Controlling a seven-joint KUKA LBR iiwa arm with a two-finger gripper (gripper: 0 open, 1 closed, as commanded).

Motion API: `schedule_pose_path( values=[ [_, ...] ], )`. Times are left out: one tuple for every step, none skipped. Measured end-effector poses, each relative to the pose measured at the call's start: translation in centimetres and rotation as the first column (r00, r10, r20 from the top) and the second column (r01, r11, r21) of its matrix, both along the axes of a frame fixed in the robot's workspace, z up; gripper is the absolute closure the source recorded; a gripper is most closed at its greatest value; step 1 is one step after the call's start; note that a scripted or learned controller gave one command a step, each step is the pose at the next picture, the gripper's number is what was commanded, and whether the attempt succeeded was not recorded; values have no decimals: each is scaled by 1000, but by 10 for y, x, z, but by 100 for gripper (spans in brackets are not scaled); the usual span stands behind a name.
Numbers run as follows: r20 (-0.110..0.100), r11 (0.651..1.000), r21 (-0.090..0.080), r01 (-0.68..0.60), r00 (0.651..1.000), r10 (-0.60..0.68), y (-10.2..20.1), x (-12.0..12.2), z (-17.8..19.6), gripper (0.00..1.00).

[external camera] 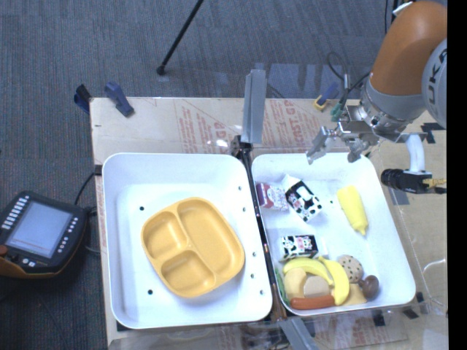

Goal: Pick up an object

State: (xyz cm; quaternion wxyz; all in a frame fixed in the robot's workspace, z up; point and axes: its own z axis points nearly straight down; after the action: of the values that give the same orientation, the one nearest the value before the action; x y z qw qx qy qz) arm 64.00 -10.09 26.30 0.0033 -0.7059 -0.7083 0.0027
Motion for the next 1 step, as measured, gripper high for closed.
schedule_pose_path(
  values=[
    [-10,997,3,-79,997,79,12,1,-99,0]
  ],
)
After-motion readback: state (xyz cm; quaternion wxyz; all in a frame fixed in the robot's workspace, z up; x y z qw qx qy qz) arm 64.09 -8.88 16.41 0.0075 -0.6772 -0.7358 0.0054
